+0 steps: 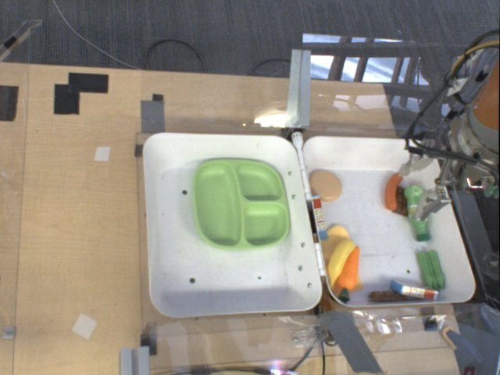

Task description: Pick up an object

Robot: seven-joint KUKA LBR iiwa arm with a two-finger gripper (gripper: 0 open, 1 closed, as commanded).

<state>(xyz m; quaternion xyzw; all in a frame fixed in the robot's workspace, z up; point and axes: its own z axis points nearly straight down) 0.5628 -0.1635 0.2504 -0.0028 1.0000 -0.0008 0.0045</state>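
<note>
1. While the gripper [426,187] hangs near the right bin's [367,217] right wall, its fingers look spread around a green bottle [415,203].
2. Open floor lies mid-bin.
3. No writing is readable.

camera view: one fixed camera above the surface [70,233], looking down at a slant.
facing: toward 12 o'clock, where the surface ends and dark carpet [195,14] begins.
distance: moderately far; both white bins fit whole in the frame.
framing: left bin [168,287] sits near centre, right bin [461,283] toward 3 o'clock.
arm entry: the arm [480,108] comes in at about 2 o'clock, cropped by the edge.
shared area: a single view, no overlap with another.
</note>
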